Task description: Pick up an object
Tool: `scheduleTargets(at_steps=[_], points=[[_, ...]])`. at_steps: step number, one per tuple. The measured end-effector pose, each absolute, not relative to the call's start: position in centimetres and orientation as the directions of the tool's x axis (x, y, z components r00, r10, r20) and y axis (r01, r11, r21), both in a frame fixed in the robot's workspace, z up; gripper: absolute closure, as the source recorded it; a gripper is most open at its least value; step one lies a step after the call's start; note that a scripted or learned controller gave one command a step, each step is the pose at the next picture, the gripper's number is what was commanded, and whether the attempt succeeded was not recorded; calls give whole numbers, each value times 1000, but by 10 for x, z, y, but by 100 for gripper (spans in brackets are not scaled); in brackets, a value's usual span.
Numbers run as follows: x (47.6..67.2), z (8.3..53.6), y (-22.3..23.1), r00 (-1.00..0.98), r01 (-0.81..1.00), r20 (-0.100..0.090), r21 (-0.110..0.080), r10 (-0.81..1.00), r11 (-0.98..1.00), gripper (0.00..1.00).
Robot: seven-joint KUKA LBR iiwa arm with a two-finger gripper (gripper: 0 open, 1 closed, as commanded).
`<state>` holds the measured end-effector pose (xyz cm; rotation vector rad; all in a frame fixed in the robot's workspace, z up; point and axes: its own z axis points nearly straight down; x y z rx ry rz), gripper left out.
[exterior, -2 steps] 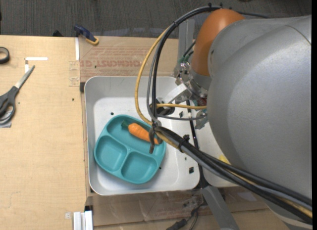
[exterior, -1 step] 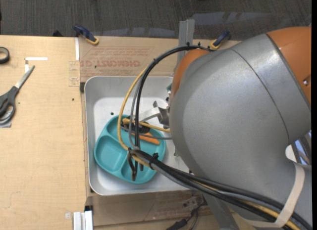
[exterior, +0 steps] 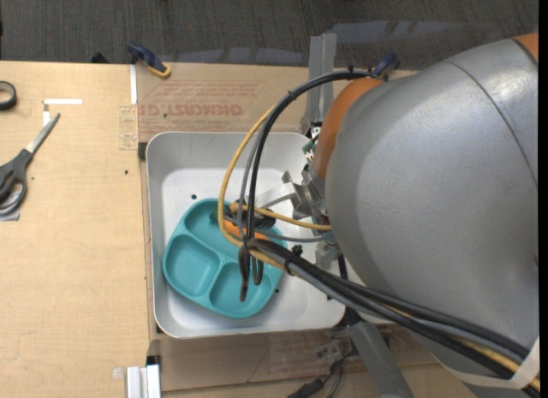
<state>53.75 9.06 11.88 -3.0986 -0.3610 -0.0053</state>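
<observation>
A teal divided plate [exterior: 201,264] lies in the lower left of the white bin [exterior: 163,182]. A small orange thing [exterior: 233,228] sits at the plate's upper right rim, partly hidden by cables. My gripper [exterior: 247,278] reaches down over the plate's right compartment as a dark shape beneath black and yellow cables [exterior: 244,165]. What lies between its tips is too dark to make out. The large grey arm [exterior: 428,208] covers the bin's right side and all that lies beyond it.
On the wooden bench to the left lie scissors [exterior: 21,169] and a roll of tape [exterior: 5,95]. A sheet of cardboard [exterior: 205,105] with a blue clamp [exterior: 147,57] sits behind the bin. Bare white bin floor [exterior: 193,184] shows above the plate.
</observation>
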Motion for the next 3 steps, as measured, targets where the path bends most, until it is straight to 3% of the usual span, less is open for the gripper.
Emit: scheduleTargets(at_steps=[1, 2, 3], points=[[503, 98, 123, 965, 260, 19, 20, 260, -966, 0], [503, 107, 121, 966, 257, 17, 21, 258, -966, 100], [477, 275, 27, 934, 358, -5, 1, 358, -934, 100]])
